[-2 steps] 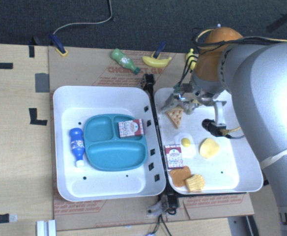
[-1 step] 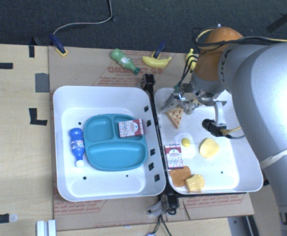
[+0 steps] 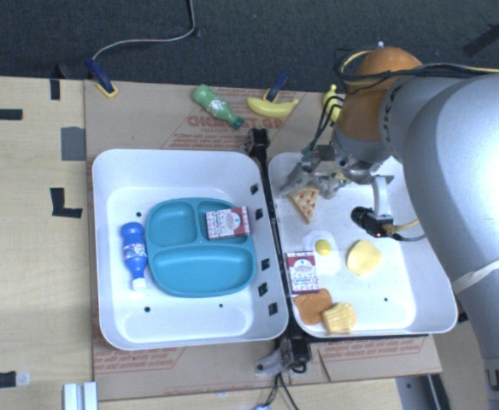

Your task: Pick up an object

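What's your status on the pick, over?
Claw low in right bin, at the pizza slice; nothing seen gripped. Fried egg, lemon, small carton lie close by. Left bin untouched.

High fixed camera, slanted down, both bins (image 3: 104, 229) in frame, arm (image 3: 454, 152) entering right

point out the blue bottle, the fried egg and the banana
blue bottle (image 3: 133, 253): camera view, on the middle of its body, left bin
fried egg (image 3: 322, 248): camera view, on the yolk, right bin
banana (image 3: 272, 106): camera view, on the middle of its curve, on the cardboard behind the bins
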